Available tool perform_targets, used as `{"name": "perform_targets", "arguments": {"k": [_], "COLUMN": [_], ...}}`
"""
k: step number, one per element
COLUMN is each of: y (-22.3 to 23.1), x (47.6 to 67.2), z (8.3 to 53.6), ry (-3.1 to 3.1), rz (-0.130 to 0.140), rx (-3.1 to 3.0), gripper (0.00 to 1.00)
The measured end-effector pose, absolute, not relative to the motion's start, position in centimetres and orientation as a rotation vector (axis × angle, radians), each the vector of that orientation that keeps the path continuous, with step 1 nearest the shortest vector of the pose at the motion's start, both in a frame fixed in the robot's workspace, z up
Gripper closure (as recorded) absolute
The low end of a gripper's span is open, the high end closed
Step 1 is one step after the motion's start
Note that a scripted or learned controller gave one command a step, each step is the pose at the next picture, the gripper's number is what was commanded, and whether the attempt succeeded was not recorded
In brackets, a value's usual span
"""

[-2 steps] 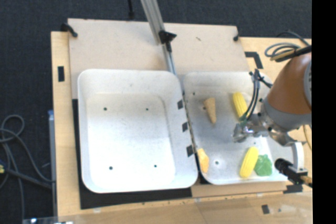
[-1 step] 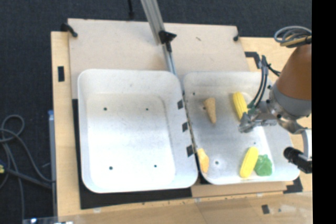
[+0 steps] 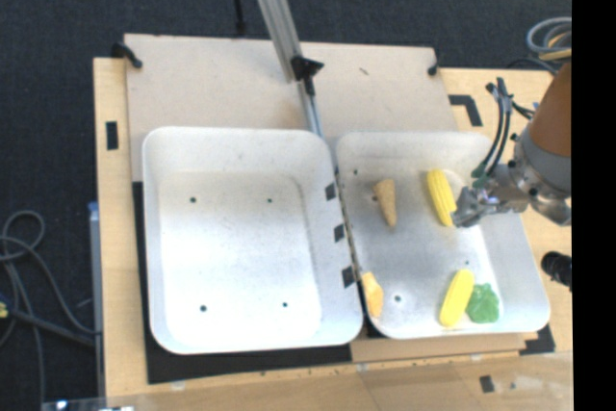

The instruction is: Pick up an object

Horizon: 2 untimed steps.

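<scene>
The gripper [image 3: 469,207] is low inside the right bin [image 3: 414,154], just beside the right side of the upper corn cob [image 3: 441,195]. Whether it is released or clenched I cannot tell, because the wrist covers it from above. Nothing can be seen grasped in it.

The upper corn cob lies flat, almost lengthwise, and I judge it is the thing to pick. It looks like a toy of plastic: light, stiff and rather smooth, so it can roll or slip away. The best hold is probably across its middle, on the two long sides.

To the left of this cob lies a tan cone [image 3: 386,202]. Below the cob, near the front wall, lies a second corn cob [image 3: 455,297], touching a green piece [image 3: 483,302]. Far to the lower left of the cob, an orange piece [image 3: 372,294] rests at the bin's left wall.

The green piece is blurred and I cannot name it. The arm is cut off at the right.
</scene>
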State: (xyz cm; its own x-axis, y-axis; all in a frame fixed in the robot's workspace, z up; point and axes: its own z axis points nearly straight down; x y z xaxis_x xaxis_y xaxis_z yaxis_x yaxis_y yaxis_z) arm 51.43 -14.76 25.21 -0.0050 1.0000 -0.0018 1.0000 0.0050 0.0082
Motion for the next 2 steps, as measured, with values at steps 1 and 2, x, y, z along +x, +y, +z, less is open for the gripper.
{"name": "perform_targets", "arguments": {"k": [1,2], "y": [-8.5,-3.7], "x": [51.9,51.6], "z": [25.1,25.3], "ry": [2.230,2.230], "rz": [0.003,0.002], "rx": [2.212,2.214], "gripper": [1.00,1.00]}}
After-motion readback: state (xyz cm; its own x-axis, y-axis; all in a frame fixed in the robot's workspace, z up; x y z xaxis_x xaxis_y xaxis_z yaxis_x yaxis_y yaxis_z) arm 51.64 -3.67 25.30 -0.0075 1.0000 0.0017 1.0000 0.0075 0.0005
